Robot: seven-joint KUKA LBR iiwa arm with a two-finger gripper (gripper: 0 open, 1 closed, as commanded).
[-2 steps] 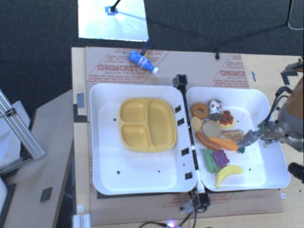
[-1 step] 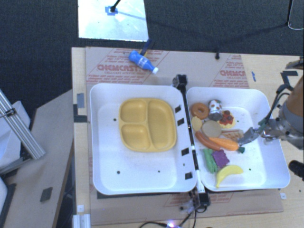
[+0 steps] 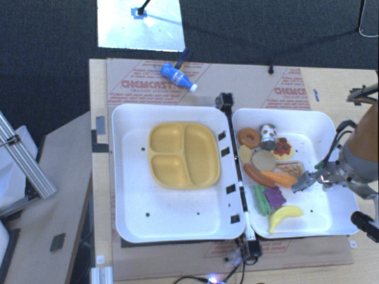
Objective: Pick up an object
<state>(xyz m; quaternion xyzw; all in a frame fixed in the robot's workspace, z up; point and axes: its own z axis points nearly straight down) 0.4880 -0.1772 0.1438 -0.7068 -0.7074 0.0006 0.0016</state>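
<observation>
The carrot — the orange piece lying across the middle of the right bin — is the object your gripper is closing in on; the fingertips are sitting just beside its right end, over the bin floor. Nothing is showing between the fingers, and whether they are parted or together you cannot tell from this angle, so don't count on a hold yet.

You are working at the edge of a tight cluster: the carrot is touching the sausage on its left, a toast slice is lying just behind it, and the purple piece and banana are lying just in front. Aim to straddle the carrot across its narrow width, clear of the toast — a grip along its length is likely to slip off.

The yellow divided plate is resting alone in the left bin, well apart from all this.
</observation>
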